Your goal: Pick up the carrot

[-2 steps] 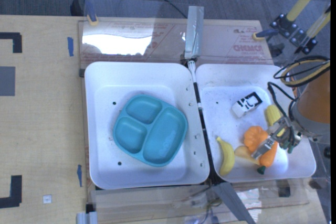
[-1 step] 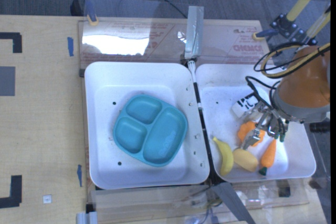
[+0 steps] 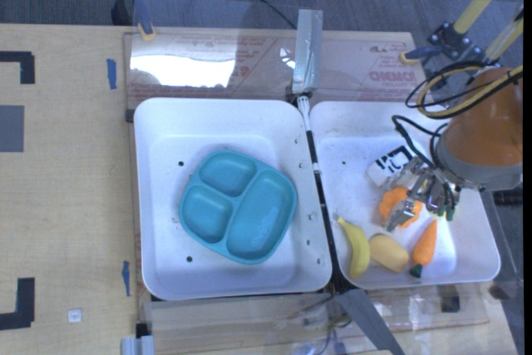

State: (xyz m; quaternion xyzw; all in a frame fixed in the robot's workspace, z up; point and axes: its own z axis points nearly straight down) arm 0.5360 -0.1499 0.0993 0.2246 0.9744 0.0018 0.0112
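Carrot (image 3: 426, 241): orange, tapered, green end toward the front, lying in the right bin (image 3: 474, 262) near the front-right corner, just right of the lemon (image 3: 389, 252). Gripper (image 3: 420, 197) just above-left of it; can't tell how far open. Left bin (image 3: 158, 145) w/ blue tray (image 3: 239, 205). Light wood desk (image 3: 58, 195), grey floor behind.

The tool (image 3: 413, 199) hangs low in the right bin (image 3: 474, 266), over an orange item (image 3: 391, 202) that may be fruit. The carrot (image 3: 425, 241) lies just beside it, near a banana (image 3: 356, 244). A blue divided plate (image 3: 238, 205) sits in the left bin (image 3: 162, 262).
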